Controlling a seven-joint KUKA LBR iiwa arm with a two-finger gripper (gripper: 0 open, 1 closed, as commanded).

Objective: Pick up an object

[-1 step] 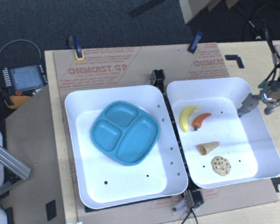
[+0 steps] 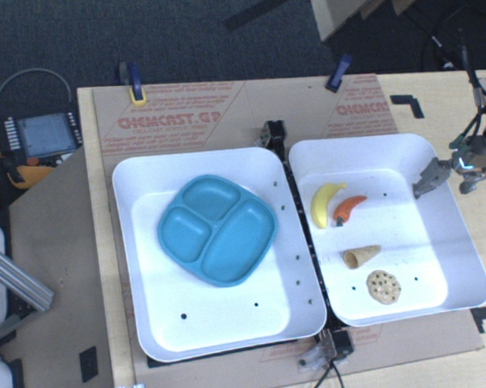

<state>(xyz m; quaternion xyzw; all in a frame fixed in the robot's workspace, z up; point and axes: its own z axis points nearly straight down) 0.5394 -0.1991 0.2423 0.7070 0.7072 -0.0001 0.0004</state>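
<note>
**Four small food toys in the right bin, claw at the rim**

Right bin [image 2: 448, 240] holds the candidates: a banana [image 2: 324, 203] and a carrot [image 2: 349, 208] touching each other near the bin's far left, a cone [image 2: 361, 257] below them, a cookie [image 2: 383, 287] nearest the front wall. All look like light, rigid plastic toys. The banana is smooth, curved, likely slippery; best taken across its middle. The carrot is slim and tapered, crowded by the banana. The cone may roll. The cookie is flat and low, hard to get fingers under.

Left bin [image 2: 138, 239] bears a blue divided plate [image 2: 218, 229], matte, three compartments, nothing in them.

The gripper [image 2: 430, 177] hangs over the right bin's far right rim, well apart from the toys, nothing visible in it. How wide it stands: cannot tell.
</note>
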